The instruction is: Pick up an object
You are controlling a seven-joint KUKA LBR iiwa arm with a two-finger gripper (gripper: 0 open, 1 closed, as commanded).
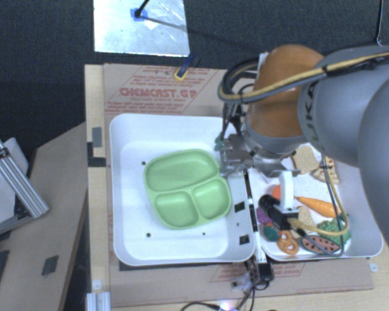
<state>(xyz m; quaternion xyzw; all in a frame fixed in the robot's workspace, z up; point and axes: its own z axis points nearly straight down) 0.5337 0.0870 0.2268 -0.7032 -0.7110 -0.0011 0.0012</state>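
Observation:
The right bin (369, 241) holds a heap of small toy foods: an orange carrot (318, 206), a brown pretzel (288, 241), a dark oval piece (319, 243), a purple-and-green piece (267, 214) and a white-and-orange stick (286, 193). A green plate with three compartments (187, 188) lies in the left bin (126, 238). My gripper (232, 155) hangs low over the wall between the two bins, by the plate's upper right corner. The arm's orange band and grey body cover the right bin's far part.
A cardboard sheet (155, 91) lies under the bins, with a yellow clip (181, 73) at its far edge. A shiny metal plate (139, 18) sits beyond it. Black clamps (241, 207) line the wall between the bins. A metal frame (13, 173) stands at the left.

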